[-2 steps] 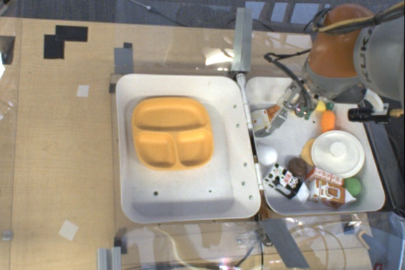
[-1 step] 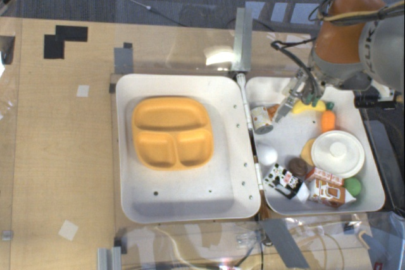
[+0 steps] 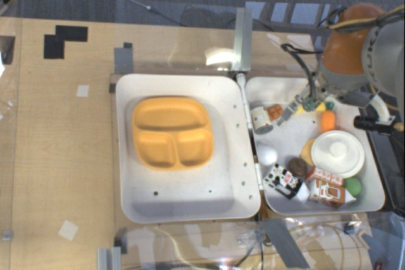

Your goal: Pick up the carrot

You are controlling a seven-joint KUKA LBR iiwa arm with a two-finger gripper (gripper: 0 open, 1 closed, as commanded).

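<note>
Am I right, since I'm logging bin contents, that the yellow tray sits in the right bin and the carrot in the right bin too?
Not quite. The camera view shows the yellow tray in the left bin, apart from the other items. The carrot is indeed in the right bin, just above the white bowl.

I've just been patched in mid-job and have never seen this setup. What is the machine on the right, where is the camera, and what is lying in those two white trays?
One camera looks down on the bench at a slant. The grey and orange machine is a robot arm reaching in from the right; its hand hangs over the right bin. That bin holds the carrot, close beside the hand, plus a white bowl, a small can, a white egg, a carton and other small items. The left bin holds a yellow divided plate. I see nothing between the fingers.
</note>
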